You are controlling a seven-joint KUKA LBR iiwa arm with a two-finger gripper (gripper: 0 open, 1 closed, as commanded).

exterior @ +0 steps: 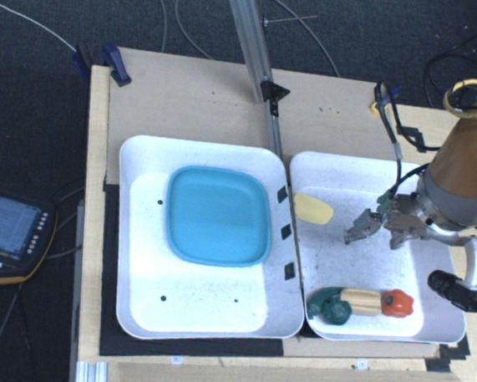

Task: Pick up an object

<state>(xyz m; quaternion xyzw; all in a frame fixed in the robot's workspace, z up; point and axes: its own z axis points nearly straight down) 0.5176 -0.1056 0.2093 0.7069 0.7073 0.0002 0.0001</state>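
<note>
The right bin (341, 175) holds a pale yellow piece (313, 208) near its left wall. Along its front edge lie a dark green object (330, 307), a tan cylinder (362, 301) and a red object (396, 303), packed in a row. My gripper (374, 234) hangs over the middle of this bin, to the right of the yellow piece and behind the row. Its fingers are spread open with nothing between them.
The left bin (135, 218) carries a blue square plate (219, 215). A metal post (257, 41) slants down toward the gap between the bins. Cables (399, 138) run along the back right of the bench. A handheld controller (4, 230) lies on the floor at left.
</note>
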